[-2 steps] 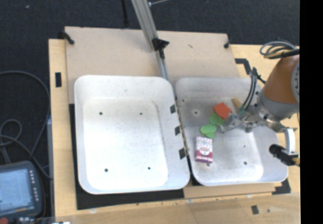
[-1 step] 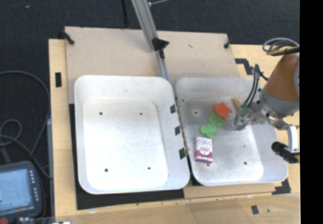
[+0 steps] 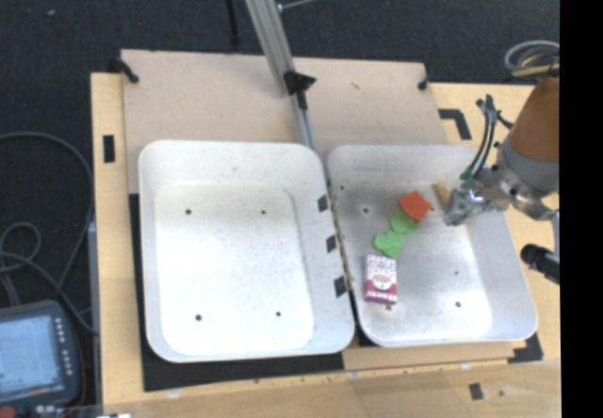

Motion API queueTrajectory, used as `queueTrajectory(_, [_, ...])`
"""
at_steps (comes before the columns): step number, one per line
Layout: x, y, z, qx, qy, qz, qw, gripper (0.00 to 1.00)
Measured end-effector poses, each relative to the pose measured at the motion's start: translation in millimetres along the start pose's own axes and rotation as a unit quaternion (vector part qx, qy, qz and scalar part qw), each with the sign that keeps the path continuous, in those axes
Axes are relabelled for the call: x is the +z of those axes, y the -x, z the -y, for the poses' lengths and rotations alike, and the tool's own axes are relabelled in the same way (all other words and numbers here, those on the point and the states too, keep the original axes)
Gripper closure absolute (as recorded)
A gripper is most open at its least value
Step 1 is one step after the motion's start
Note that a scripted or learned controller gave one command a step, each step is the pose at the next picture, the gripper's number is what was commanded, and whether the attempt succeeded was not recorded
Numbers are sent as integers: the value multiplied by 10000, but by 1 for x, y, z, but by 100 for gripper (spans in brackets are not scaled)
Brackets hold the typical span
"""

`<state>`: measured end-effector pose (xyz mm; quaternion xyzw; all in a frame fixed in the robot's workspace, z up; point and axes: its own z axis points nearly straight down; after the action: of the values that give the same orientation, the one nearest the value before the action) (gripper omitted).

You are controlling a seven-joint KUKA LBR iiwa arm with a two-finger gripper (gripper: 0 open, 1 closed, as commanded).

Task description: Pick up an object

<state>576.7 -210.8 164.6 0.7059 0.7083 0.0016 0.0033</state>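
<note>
Over the right white plastic bin [image 3: 490, 313], the grey hand [image 3: 456, 209] hovers just beside the small orange block [image 3: 415, 206], apparently lining up a grasp. Whether it is open or closed, I cannot tell.

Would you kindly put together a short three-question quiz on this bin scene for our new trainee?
1. True or false: the red block lies in the left bin.
2. Which thing lies nearest the camera view's bottom edge?
A. green pieces
B. small printed box
C. red block
3. Fill in: the gripper is over the ____ bin.

Key
1. False: it lies in the right bin.
2. B
3. right
</note>
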Motion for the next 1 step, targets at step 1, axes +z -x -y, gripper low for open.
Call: queueTrajectory(1, [-44, -1, -2, -2, -1, 0, 10000, 100])
